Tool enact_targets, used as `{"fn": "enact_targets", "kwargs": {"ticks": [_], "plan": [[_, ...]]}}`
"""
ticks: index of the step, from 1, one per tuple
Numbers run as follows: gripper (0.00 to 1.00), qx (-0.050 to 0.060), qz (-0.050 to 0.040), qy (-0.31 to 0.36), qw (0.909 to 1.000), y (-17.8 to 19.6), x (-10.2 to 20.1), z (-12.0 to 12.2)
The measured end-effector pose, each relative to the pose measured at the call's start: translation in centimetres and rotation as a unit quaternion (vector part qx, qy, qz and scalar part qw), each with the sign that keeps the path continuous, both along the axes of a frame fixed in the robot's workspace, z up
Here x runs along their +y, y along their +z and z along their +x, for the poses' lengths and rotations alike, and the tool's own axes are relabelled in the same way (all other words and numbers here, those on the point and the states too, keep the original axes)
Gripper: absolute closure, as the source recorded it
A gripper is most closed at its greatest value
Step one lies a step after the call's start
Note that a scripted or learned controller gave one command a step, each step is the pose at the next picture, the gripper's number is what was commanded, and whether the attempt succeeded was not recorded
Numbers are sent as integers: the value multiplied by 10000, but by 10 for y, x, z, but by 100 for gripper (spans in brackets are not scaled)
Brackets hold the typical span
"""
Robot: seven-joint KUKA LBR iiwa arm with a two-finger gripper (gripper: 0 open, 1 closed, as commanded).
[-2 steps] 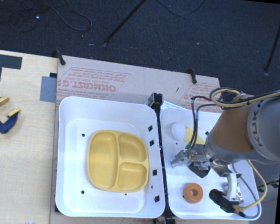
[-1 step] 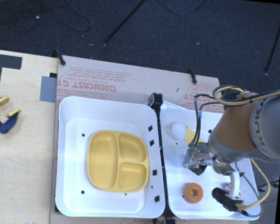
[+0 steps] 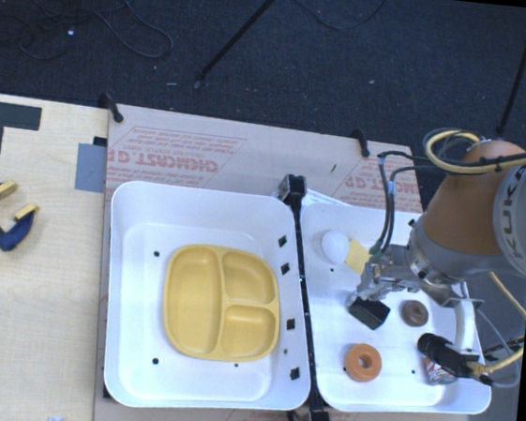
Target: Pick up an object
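Observation:
My gripper [image 3: 372, 288] hangs low over the middle of the right bin [image 3: 383, 398]. A small black block [image 3: 367, 312] lies right under its tip, and the view does not show whether it is held. A white ball [image 3: 334, 246] and a yellow piece [image 3: 357, 256] lie just left of and behind the gripper. To its right sits a small brown disc [image 3: 413, 314]. An orange ring [image 3: 363, 362] rests nearer the bin's front edge.
The left bin [image 3: 137, 238] holds a yellow divided plate [image 3: 222, 302]. A black divider [image 3: 296, 294] runs between the bins. A small multicoloured item [image 3: 435, 371] lies at the right bin's front right. Blue and yellow clamps [image 3: 3, 213] sit on the bench at far left.

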State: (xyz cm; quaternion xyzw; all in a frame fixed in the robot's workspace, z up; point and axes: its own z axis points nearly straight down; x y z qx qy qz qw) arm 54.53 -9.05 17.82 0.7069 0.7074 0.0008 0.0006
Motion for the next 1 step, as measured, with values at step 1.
{"fn": "enact_targets", "kwargs": {"ticks": [1], "plan": [[100, -2, -2, -3, 10000, 52, -1, 1]]}}
